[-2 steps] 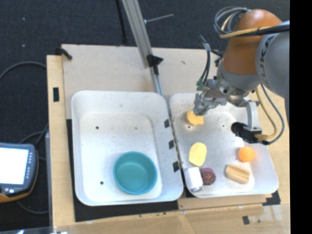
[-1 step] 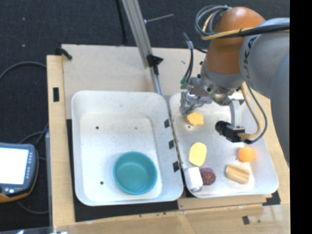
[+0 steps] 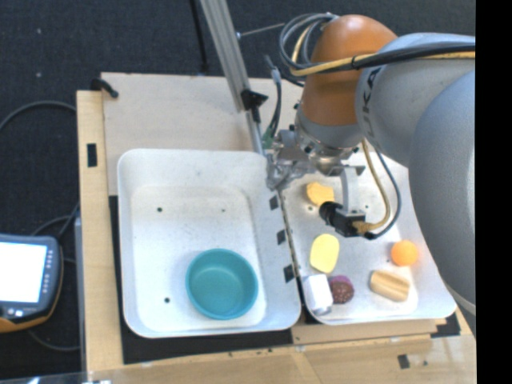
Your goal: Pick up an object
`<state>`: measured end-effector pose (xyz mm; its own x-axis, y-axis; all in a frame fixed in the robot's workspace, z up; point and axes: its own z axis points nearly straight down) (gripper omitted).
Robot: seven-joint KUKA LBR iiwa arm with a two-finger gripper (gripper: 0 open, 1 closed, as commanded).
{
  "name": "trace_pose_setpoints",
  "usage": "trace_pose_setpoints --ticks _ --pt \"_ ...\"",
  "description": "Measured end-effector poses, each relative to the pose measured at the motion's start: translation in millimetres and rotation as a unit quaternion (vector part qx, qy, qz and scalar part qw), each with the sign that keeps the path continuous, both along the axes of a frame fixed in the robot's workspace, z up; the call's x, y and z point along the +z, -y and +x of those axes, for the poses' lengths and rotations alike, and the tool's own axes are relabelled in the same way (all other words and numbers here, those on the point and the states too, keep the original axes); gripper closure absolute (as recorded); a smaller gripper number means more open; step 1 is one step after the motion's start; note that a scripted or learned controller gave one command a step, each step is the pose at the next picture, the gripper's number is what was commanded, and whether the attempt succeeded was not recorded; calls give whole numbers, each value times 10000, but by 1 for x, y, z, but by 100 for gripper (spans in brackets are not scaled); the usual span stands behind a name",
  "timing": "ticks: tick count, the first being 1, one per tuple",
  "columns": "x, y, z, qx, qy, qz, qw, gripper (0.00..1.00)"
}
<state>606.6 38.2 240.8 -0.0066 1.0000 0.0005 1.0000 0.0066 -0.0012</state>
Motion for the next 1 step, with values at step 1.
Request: trace_pose_setpoints --ticks 1 --pt "6 -49 2 6 11 6 10000 100"
